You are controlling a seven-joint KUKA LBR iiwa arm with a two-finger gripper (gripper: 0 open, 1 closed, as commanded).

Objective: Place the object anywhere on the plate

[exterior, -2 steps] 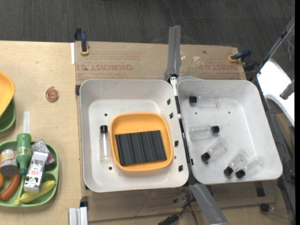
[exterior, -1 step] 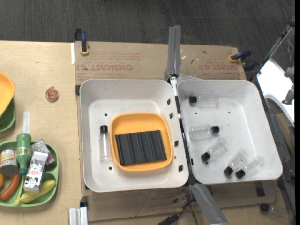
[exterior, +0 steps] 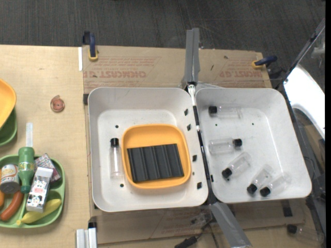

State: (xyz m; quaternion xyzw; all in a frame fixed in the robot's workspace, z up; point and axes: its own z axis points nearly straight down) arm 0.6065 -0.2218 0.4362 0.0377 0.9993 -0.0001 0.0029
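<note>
Plate (exterior: 155, 132): an orange square dish with a dark ribbed insert, lying in the middle of the left white bin (exterior: 98, 138) on the table (exterior: 41, 76). Just left of the plate, apart from its rim, one clear vial with a black cap (exterior: 115, 156) lies on the bin floor. To the right of the plate, across the divider, the right white bin (exterior: 279, 112) holds further clear vials (exterior: 235, 165), scattered and well apart from the plate. Nothing rests on the plate, so the task appears not yet begun: an object remains to be grasped, carried over, and released. The gripper's state cannot be told from this view.
</note>
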